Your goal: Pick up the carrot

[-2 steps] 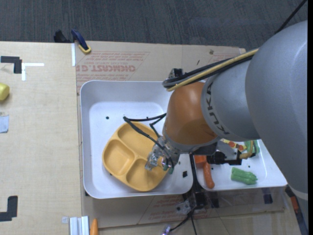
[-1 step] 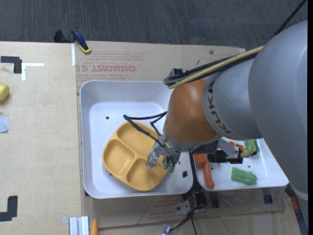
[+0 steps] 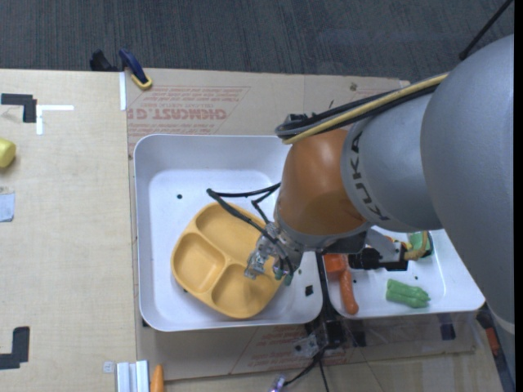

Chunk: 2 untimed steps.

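In the right bin [image 3: 458, 296] the carrot [image 3: 346, 288] lies ungrasped; our hand [image 3: 271, 265] hovers over the yellow tray [image 3: 204, 260], its closure impossible to tell, so the pickup remains.

The carrot [image 3: 346, 288] is a small orange piece, slim and elongated, with a rounded lower tip. It lies flat on the white floor of the right-hand bin, close against that bin's left wall, just beside the divide between the two bins. Its long axis runs nearly up and down in the camera view, tilted slightly so the lower end points a little to the right. Its upper end passes under the arm's dark hardware, so its full length cannot be made out. The visible part looks smooth and whole.
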Motion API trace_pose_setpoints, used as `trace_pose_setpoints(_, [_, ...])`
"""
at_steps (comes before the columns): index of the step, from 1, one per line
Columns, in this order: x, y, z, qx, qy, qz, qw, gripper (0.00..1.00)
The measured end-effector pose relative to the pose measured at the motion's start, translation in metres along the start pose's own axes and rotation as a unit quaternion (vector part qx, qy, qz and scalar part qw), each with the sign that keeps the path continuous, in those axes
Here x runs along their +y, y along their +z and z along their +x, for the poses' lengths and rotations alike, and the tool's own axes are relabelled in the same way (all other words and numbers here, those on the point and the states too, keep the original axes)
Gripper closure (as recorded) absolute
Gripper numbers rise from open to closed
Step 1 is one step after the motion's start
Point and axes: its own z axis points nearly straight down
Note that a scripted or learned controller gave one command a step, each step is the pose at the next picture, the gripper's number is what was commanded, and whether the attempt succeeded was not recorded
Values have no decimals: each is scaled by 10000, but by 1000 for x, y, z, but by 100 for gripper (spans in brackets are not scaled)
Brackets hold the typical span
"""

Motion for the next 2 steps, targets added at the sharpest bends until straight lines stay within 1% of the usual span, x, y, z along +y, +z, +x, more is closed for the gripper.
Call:
trace_pose_setpoints(1, [1,-9,-2,-12,6,-9,10000,100])
trace_pose_setpoints(2, [70,18,-112,-20,-482,40,9988,100])
